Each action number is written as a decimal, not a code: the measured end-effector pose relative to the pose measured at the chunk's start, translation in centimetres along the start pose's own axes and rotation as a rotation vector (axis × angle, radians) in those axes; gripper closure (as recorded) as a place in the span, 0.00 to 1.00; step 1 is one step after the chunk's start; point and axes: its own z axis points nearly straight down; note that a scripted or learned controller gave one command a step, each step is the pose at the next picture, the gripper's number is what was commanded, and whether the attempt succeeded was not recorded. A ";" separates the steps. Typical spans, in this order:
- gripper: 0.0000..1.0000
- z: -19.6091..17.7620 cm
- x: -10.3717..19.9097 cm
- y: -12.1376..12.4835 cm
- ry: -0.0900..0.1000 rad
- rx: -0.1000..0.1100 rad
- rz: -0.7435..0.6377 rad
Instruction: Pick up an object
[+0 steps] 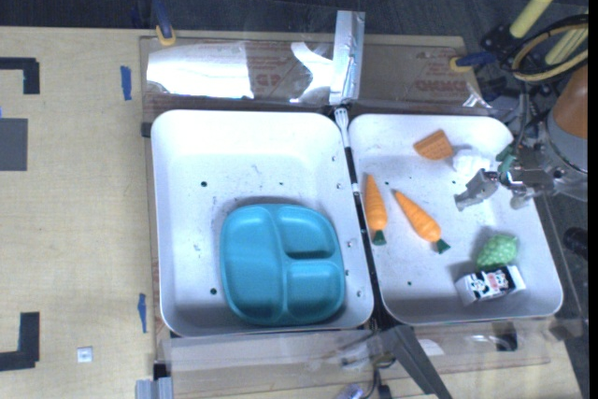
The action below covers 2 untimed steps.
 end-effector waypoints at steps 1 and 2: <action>0.00 -4.5 2.9 -3.0 -0.001 -0.005 -0.001; 0.00 10.3 4.6 0.1 0.001 0.005 -0.163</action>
